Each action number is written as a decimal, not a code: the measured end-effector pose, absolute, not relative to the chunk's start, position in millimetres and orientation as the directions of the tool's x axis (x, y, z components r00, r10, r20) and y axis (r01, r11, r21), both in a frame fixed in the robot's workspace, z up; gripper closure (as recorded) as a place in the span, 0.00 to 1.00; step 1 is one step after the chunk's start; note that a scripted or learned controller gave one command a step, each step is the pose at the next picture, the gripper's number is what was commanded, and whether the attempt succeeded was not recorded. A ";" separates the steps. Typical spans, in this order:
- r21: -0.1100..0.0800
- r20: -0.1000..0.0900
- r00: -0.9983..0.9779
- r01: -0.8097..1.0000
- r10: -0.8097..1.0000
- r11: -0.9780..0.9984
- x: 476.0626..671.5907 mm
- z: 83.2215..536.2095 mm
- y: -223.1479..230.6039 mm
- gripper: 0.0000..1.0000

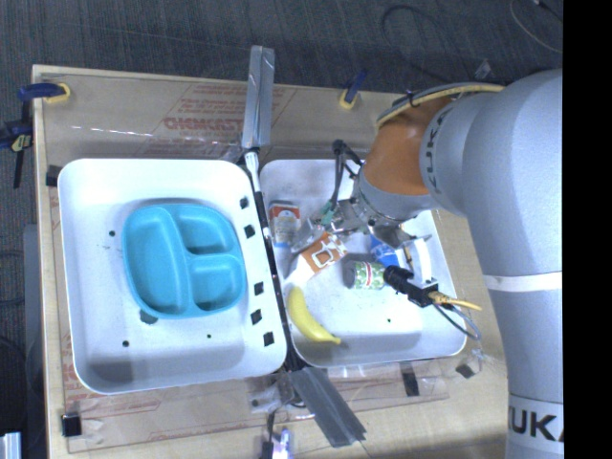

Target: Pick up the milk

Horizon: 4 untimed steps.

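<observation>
The milk, a small white and orange carton (318,254), lies on its side in the right bin (382,328), left of the middle. My gripper (346,222) hangs low in that bin under the orange-banded wrist, just up and right of the carton. It is close to the carton, and I cannot tell whether it touches it. Nothing is visibly held.
A banana (312,318) lies near the right bin's front left. A green can (365,275), a blue packet (387,254) and a white and red pack (284,224) crowd around the carton. The left bin (96,199) holds a blue divided tray (184,259).
</observation>
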<state>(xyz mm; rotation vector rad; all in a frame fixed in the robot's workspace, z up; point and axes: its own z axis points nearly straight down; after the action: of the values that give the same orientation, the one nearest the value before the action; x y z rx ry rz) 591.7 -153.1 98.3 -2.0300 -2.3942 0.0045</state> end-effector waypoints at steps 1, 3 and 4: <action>-0.008 0.000 -0.165 0.986 0.986 0.165 591.6 104.1 -154.3 1.00; -0.006 0.001 -0.014 1.000 1.000 0.014 541.3 89.5 -141.7 0.00; -0.007 0.000 -0.018 1.000 1.000 0.018 542.7 96.5 -141.3 1.00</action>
<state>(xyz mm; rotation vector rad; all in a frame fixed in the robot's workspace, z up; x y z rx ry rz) 542.7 -141.3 96.5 -2.1976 -2.2378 0.0077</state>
